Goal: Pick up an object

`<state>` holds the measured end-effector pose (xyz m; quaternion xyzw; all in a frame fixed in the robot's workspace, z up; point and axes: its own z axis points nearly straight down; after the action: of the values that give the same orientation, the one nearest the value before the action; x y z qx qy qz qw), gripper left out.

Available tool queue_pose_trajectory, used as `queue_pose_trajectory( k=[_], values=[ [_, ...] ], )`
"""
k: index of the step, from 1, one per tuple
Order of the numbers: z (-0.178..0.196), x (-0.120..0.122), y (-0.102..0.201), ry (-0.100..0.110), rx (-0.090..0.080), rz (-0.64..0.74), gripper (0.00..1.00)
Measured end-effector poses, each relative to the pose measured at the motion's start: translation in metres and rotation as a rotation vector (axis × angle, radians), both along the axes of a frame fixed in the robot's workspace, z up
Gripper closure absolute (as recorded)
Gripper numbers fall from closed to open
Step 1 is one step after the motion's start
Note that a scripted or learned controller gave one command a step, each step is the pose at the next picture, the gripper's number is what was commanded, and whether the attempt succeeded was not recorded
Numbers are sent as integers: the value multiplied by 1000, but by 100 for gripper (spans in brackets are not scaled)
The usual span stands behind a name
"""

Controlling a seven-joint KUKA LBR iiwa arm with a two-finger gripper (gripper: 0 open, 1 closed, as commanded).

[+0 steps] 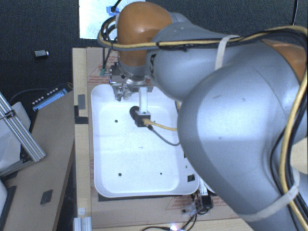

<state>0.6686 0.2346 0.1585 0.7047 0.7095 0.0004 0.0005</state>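
My gripper (pixel 123 89) hangs over the far left corner of the left white bin (pixel 103 177), close to its back wall. The orange band and wrist (pixel 139 32) sit right above it. The bin's floor shows three small dark dots (pixel 116 121), too small to tell what they are. The grey arm covers the right part of the view, and whatever lies under it is hidden.
The bulky grey arm (pixel 240 129) spans the right half of the view. A white sheet of paper (pixel 108 11) lies behind the bin. An aluminium rail (pixel 21 136) and a blue strip (pixel 48 98) lie on the left, outside the bin.
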Motion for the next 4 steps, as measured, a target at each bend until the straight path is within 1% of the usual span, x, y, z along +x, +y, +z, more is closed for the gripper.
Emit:
queue_pose_trajectory(
  k=[1,2,4],
  values=[
    [63,-14,0,-5,3,0,100],
    [93,1,0,-4,2,0,100],
    [103,0,0,-1,0,0,100]
  ],
)
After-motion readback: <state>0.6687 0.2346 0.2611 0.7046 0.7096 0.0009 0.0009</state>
